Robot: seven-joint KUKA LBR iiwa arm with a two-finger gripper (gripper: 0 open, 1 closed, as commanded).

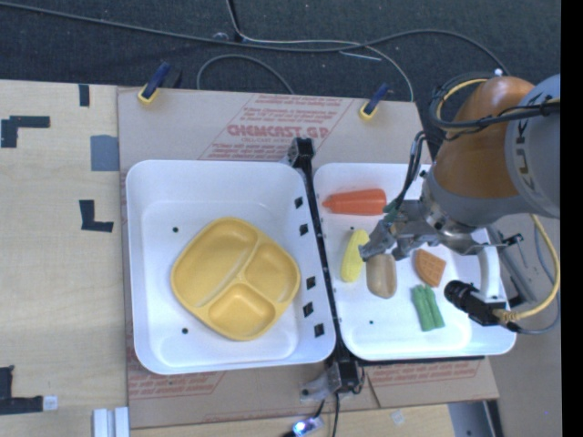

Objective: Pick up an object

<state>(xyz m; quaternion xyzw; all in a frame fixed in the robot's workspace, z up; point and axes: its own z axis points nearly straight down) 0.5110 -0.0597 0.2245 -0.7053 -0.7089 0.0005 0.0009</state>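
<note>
yellow and smooth, the small corn-like plastic piece (353, 255) lies in the right white bin (401, 340), close to the divider between the bins, its long axis running up and down the view with a slight lean. the gripper (376, 246) hangs just to its right, seemingly touching or overlapping its upper right edge, so the piece lies a shade leftward and below the tool; i judge the coming move turns on that small sideways offset and on turning the grasp to close across the narrow width rather than along the length. whether the tool is open or closed i cannot tell, since the dark mechanism hides it from above. just beside, right and lower, sits a tan rounded potato-shaped piece (382, 277), near enough to get caught in a closing grasp. further out lie an orange carrot-shaped piece (354, 202) along the top, an orange wedge-like piece (429, 267), and a green stick-shaped piece (426, 307). in the left white bin (146, 244) rests a yellow sectioned plastic plate (236, 278), well apart from the arm.
</note>
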